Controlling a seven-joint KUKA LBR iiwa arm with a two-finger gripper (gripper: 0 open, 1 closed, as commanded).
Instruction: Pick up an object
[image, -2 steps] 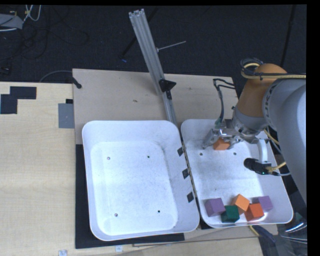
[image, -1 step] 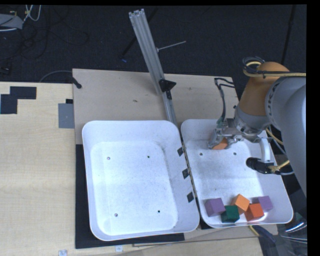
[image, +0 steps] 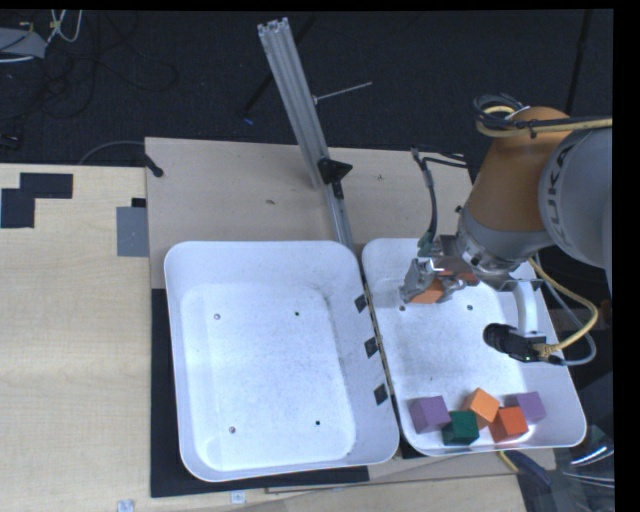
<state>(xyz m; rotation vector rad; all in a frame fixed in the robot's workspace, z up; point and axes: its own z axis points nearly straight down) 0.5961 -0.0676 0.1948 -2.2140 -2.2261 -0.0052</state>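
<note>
Gripper (image: 424, 283) over the right bin (image: 450, 340), up near that bin's far-left corner, and there is an orange block (image: 431, 294) tucked right between its fingers, only its lower edge peeking out beneath the metal. So the fingers look pinched on that block, though the view comes down at a slant and the grip itself is small, so call it a likely hold and not a certain one. Whether the block has cleared the bin floor is hard to say from here (it sits very close to the white surface). The grey arm (image: 560, 200) with its orange band reaches in from the right and hangs above the back of the bin. Down at the near edge of the same bin lies the rest of the pile: a purple cube (image: 430, 412), a green cube (image: 462, 427), an orange cube (image: 484, 404), a red-orange cube (image: 510, 423) and a small purple cube (image: 530, 405), all huddled close together and well apart from the gripper. The left bin (image: 265, 360) stands just beside. On progress, my read is that the grasp is made and the lift is what remains: raise it clear and keep it clamped.
</note>
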